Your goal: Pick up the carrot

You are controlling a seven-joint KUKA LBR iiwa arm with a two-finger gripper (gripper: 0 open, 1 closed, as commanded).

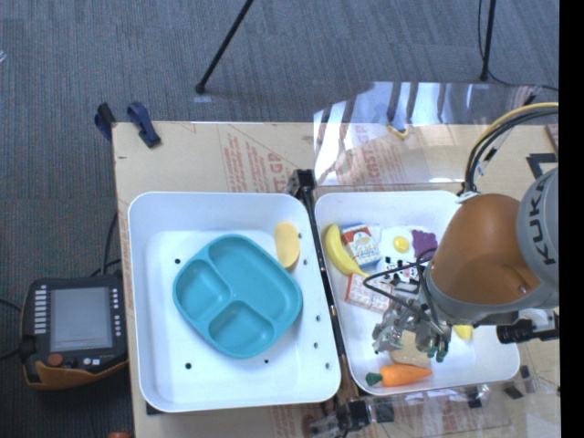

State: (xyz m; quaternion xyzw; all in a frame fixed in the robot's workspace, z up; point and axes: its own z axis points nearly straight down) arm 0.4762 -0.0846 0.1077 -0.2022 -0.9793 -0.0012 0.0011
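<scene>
The carrot (405,376), orange with a green top on its left end, lies flat near the front edge of the right bin (493,359). My gripper (408,336) hangs just above and behind it, fingers pointing down toward the bin floor, with the orange wrist band (484,249) over it. No object shows between the fingers, and the carrot rests on the bin floor apart from them.
The right bin also holds a banana (339,250), a small carton (362,243), a fried egg (401,243), a purple item (423,242) and a flat card (370,290). The left bin (155,372) holds a blue divided plate (237,295) and a yellow piece (287,244).
</scene>
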